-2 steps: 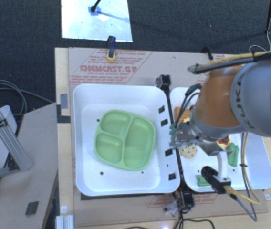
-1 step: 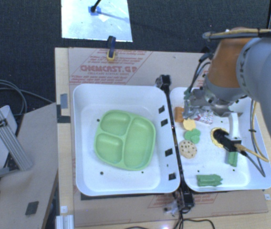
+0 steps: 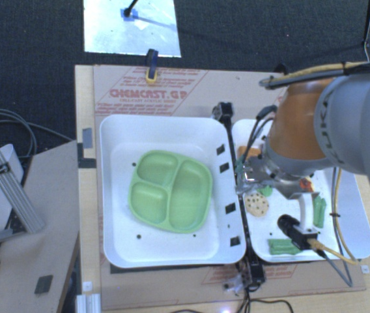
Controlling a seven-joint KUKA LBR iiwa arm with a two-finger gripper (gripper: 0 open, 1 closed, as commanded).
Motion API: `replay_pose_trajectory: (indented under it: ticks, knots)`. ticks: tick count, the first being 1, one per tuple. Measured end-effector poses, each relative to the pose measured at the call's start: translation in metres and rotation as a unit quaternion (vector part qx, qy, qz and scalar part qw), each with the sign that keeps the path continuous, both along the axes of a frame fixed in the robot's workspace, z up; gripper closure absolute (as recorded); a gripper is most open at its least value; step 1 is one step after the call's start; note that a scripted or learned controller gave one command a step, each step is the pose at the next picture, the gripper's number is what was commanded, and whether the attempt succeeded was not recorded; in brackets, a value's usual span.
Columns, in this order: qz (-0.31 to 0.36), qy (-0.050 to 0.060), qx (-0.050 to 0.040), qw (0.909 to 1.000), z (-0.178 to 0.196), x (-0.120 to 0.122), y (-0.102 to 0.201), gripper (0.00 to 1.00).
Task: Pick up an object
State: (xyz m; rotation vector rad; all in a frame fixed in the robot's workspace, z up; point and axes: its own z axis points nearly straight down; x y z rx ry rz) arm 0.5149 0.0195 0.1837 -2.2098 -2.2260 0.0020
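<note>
Nearest the camera, in the right bin (image 3: 366,243), lies a flat green block (image 3: 281,246), its long side running left to right. A little farther back sits a round cookie (image 3: 257,204) with dark spots. The claw (image 3: 253,182) hangs just behind the cookie, close to it. The big arm covers the claw, so I cannot tell how it stands. A green plate (image 3: 170,191) sits in the left bin (image 3: 116,132).

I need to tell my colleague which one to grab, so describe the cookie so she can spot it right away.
Start at the right white bin, the one the grey arm hangs over. Near its left wall, just below the arm's wrist, lies the cookie. It is the one round, tan, dark-speckled piece; its neighbours are a green bar below and a green stick to the right.
</note>
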Motion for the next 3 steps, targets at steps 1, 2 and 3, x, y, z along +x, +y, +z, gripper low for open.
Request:
replay_pose_trajectory:
  ticks: [1,2,3]
  knots:
    - [-0.008,-0.004,-0.0038,1.0000,0.026,-0.009,-0.101,0.00]
    - [0.002,-0.001,0.0008,1.0000,-0.001,-0.029,-0.013,0.00]
    - [-0.006,-0.003,-0.0021,1.0000,0.001,-0.028,-0.083,0.00]
